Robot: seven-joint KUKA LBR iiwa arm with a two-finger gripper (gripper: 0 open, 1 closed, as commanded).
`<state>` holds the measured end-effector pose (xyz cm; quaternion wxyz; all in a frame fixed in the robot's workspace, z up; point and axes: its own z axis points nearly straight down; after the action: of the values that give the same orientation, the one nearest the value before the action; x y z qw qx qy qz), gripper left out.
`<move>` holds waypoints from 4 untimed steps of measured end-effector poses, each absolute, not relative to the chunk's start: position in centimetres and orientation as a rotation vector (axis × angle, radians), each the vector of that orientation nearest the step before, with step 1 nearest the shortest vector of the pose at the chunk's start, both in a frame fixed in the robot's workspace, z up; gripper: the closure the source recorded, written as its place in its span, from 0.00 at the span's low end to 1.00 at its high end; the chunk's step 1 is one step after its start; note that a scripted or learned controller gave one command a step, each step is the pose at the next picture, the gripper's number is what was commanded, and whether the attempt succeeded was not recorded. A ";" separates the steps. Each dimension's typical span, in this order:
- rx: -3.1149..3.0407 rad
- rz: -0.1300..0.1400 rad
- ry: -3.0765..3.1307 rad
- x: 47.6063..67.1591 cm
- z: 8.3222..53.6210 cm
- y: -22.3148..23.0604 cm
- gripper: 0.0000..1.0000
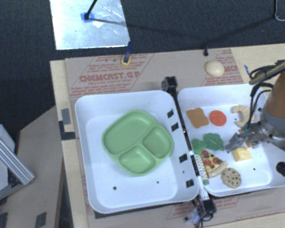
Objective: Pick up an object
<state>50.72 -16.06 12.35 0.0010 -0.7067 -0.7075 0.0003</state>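
Observation:
The right bin [252,89] holds several toy foods: a toast slice [197,117], a red tomato round [217,117], a green leafy piece [207,142], a pizza slice [212,162], a cookie [231,178], a yellow cheese block [242,153] and a beige piece [241,112]. My gripper [236,143] reaches in from the right and hangs low over the bin's middle, just above the cheese block and right of the green piece. Nothing shows between its fingers.
A green divided plate [136,142] lies in the left bin [90,122]. A beige ball [214,68] rests on the cardboard behind the right bin. Black clips line the divider between the bins. Cables hang by the arm at the right.

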 end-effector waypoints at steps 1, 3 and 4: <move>-2.227 -0.001 -2.227 50.9 8.5 -16.2 0.00; -2.222 -0.004 -2.229 51.5 15.2 -17.3 1.00; -2.222 -0.005 -2.231 51.2 21.6 -17.5 1.00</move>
<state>51.20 -17.49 21.56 -0.0035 -0.7057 -0.7085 -0.0016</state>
